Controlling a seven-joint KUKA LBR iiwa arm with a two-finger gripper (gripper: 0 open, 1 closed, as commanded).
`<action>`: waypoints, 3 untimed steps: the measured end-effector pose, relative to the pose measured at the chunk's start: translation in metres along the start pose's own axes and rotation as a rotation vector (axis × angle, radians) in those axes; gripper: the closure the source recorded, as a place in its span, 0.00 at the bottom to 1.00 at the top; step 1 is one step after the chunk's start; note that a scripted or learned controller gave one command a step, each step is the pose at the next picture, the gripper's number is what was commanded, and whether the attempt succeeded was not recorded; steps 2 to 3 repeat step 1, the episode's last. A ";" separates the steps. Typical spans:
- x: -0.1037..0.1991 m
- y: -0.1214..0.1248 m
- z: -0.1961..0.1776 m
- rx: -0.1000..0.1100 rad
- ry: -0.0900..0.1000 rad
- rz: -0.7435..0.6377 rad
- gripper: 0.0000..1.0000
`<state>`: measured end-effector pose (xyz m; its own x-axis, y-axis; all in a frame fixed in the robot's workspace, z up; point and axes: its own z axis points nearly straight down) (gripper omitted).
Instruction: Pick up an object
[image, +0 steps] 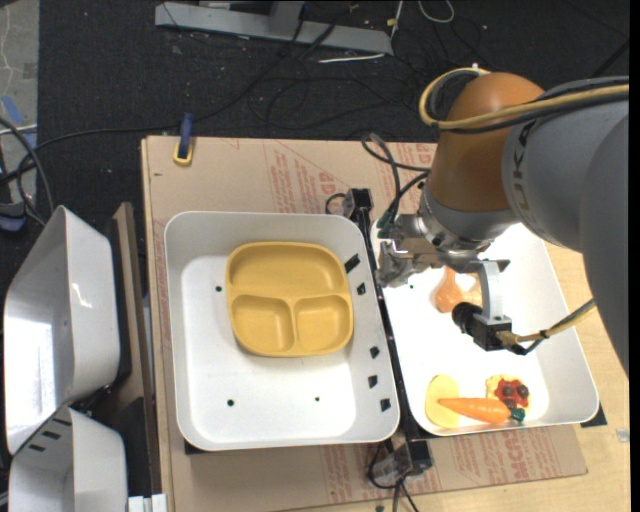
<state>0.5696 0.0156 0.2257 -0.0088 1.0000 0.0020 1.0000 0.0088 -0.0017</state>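
Observation:
The right bin (560, 330) holds several toy foods. An orange carrot (478, 408) lies near the front edge, partly over a yellow piece (441, 391). Beside them is a small red and yellow item (511, 391). A peach-orange object (449, 292) sits in the middle of the bin, partly hidden under the arm. My gripper (402, 256) hangs below the orange-banded wrist over the bin's back left corner, just left of the peach-orange object. The wrist hides most of it.
The left bin (200, 400) carries a yellow divided plate (290, 297). The wall between the bins runs right beside the gripper. A black block with cables (482, 327) hangs from the arm over the right bin. White tubs (60, 310) stand off the bench at left.

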 end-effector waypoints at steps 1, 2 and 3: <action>0.056 0.005 0.008 -0.001 0.000 0.000 1.00; 0.056 0.005 0.008 -0.001 0.000 0.000 1.00; 0.056 0.005 0.008 -0.001 0.000 0.000 1.00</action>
